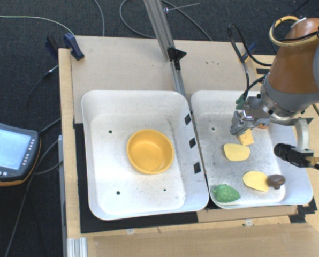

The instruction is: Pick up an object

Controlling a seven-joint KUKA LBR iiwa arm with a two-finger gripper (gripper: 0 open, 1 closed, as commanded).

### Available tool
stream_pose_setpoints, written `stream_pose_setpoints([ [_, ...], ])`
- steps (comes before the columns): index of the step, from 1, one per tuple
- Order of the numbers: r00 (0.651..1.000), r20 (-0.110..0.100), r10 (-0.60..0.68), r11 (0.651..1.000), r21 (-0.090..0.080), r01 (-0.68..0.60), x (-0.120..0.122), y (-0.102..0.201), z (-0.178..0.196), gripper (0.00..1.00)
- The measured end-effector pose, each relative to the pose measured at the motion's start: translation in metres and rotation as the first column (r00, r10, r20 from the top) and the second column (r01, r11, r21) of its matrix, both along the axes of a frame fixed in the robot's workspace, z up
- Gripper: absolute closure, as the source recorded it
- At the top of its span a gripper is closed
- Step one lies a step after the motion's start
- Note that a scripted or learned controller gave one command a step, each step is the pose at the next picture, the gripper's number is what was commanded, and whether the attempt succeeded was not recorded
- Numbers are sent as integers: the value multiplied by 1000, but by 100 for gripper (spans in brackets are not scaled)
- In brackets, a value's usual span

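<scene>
Block point(247, 138) | small, yellow-orange, tilted, right bin | end effector point(241, 126) touching above; grip state unclear

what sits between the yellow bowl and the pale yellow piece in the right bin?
In the camera view: bare floor of the left bin, then the two bins' adjoining rims, with black marks along them, between the yellow bowl and the pale yellow piece.

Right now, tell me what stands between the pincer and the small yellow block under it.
Nothing visible does. The pincer hangs right above the small yellow block in the right bin; the other pieces lie nearer the camera.
</scene>
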State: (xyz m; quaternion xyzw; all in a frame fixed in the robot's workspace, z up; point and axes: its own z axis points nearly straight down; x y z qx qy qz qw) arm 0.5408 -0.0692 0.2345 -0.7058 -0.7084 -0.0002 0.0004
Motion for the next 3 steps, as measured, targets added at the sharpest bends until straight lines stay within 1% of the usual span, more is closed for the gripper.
stream_pose_setpoints([
  [1, 1000, 0, 1, 1000, 0, -1, -22, 53, -4, 100],
  [2, 1000, 0, 1, 1000, 0, -1, -25, 96, -3, 100],
  [3, 1000, 1, 2, 1000, 0, -2, -36, 153, 8, 100],
])
